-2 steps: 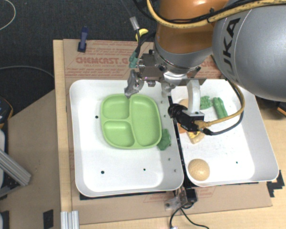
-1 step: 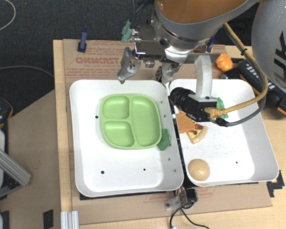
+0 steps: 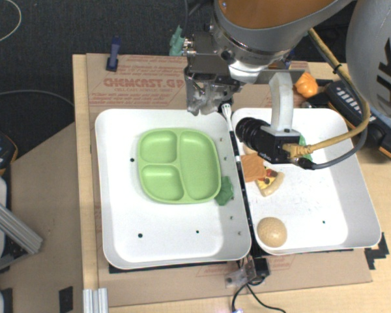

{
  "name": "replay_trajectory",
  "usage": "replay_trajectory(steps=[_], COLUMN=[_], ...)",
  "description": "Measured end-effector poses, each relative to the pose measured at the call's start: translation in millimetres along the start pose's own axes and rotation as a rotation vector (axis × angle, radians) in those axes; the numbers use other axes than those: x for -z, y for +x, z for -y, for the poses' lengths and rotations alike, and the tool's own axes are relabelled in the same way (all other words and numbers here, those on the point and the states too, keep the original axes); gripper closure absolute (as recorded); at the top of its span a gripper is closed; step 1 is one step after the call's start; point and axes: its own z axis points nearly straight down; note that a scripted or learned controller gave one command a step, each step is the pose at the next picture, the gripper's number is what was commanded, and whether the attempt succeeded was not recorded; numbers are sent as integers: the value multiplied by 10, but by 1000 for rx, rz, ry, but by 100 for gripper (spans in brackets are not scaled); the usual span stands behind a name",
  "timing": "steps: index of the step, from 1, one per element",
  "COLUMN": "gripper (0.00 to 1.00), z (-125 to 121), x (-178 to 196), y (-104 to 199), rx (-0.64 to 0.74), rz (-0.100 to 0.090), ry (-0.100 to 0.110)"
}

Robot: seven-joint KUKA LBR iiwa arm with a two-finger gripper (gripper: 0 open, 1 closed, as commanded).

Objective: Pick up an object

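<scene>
Two shallow white bins sit side by side on a brown board, seen from above at a slant. The left bin (image 3: 117, 240) holds a light green divided plate (image 3: 180, 165) with three compartments, lying flat near the bin's middle. Just beside the plate's lower right corner, against the bin's right wall, lies a small dark green object (image 3: 225, 190), too small to identify. The right bin (image 3: 339, 220) holds several small things gathered along its left side: a flat orange-brown piece (image 3: 252, 167) near the shared wall, a toy pizza slice (image 3: 269, 182) touching it just to the lower right, and a round tan ball (image 3: 272, 231) near the front edge, apart from the other two. A small bright green scrap (image 3: 302, 140) peeks out behind the camera hardware mounted on the arm. Beyond the right bin, on the board, sits an orange object (image 3: 305, 85). The grey and orange arm (image 3: 274, 12) reaches in from the top right, and its gripper (image 3: 207, 103) hangs over the far edge of the left bin, near the dividing wall. Its metal fingers (image 3: 197, 101) appear close together with nothing between them, well apart from all the objects.
</scene>
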Motion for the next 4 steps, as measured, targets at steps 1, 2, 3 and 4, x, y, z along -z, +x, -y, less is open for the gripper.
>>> replay_trajectory(steps=[1, 2, 3, 4], gripper=[100, 100, 100, 100], z=[243, 259, 17, 209], x=[279, -1082, -885, 691], y=[-297, 191, -536, -747], rx=[-6, 1, -11, -5], rz=[0, 6, 1, -6], ry=[0, 19, 0, -17])
